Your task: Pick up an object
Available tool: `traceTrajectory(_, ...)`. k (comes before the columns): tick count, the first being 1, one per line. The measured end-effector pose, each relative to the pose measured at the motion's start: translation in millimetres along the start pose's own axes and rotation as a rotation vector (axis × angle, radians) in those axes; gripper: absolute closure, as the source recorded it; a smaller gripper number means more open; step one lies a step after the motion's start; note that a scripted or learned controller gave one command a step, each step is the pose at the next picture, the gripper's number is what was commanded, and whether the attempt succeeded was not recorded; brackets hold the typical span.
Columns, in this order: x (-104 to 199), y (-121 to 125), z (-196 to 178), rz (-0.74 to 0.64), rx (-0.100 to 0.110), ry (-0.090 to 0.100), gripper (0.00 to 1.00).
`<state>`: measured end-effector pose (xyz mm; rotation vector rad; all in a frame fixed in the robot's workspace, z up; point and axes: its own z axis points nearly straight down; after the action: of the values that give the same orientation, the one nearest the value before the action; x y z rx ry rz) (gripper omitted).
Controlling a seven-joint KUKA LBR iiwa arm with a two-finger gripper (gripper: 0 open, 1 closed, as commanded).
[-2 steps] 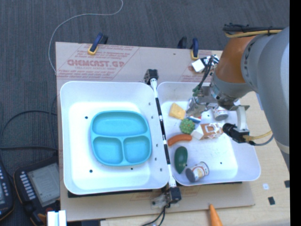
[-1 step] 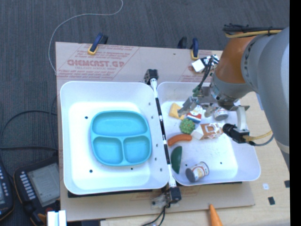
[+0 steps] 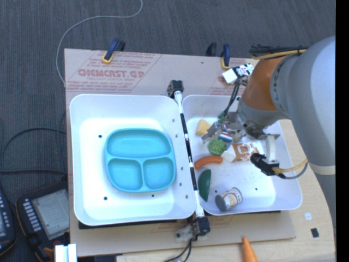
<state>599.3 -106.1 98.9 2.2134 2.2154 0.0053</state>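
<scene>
In the right bin lie several small items. These include a yellow wedge, a green bumpy piece, an orange-red sausage, a dark green cucumber shape, a small can on its side and an orange-and-white packet. My gripper hangs low over the bin's upper left area. It is directly above the green piece and just right of the yellow wedge. The gripper's body hides part of the green piece, and I cannot make out whether they touch.
The left bin holds a teal divided plate. A ridge separates the two bins, close to the gripper's left. The arm's grey body and orange band overhang the right bin's far right corner. Cables trail near the packet.
</scene>
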Motion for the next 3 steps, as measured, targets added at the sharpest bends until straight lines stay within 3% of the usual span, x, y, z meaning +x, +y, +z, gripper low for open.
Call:
traceTrajectory(1, -1.4, 0.4, -10.3, -0.001, -0.001, -0.004, 1.0)
traceTrajectory(2, -1.4, 0.2, -10.1, -0.001, -0.001, -0.004, 0.0)
traceTrajectory(3, -1.5, 0.3, -19.7, -0.001, -0.001, -0.005, 1.0)
